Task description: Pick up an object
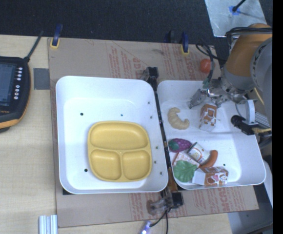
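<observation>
In the frame's upper right, the grey two-finger gripper (206, 100) hangs over the right white bin (244, 152), fingers spread, directly above the small brown-and-white carton (209, 117), seemingly positioned to straddle it for a grasp.

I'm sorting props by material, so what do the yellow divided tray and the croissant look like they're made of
Yellow divided tray: likely moulded plastic, smooth with a soft sheen, uniform colour and rounded compartment ridges. Croissant: probably a plastic or rubbery toy, with an even tan surface and no crumbs; too small to be sure.
</observation>
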Robot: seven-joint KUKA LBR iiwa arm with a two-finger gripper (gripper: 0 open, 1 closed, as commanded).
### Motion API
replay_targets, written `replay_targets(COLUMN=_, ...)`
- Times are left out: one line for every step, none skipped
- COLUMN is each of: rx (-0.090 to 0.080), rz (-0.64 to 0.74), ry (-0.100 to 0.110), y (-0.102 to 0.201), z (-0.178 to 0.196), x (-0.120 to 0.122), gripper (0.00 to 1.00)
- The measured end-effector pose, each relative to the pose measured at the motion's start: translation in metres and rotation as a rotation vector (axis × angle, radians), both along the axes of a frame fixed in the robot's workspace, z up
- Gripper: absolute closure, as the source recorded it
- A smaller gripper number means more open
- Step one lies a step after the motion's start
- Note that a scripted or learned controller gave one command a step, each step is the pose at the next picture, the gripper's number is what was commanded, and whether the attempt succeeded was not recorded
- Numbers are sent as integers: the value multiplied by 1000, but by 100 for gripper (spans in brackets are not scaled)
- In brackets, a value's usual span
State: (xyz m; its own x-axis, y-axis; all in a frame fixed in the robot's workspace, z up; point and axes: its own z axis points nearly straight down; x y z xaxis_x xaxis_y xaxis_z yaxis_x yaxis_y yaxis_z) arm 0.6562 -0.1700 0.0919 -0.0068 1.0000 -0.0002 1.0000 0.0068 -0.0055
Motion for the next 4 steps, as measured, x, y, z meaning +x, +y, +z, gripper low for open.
replay_targets(rx=0, rz=-3, ry=-1, y=-39, z=0, x=-36, gripper=0)
replay_targets(rx=0, rz=-1, ry=0, y=-39, z=11, x=-36, gripper=100)
replay_targets(rx=1, rz=-2, ry=-5, y=21, z=125, x=-6, gripper=100)
replay_targets(rx=1, rz=-3, ry=-2, y=73, z=165, x=-29, gripper=100)
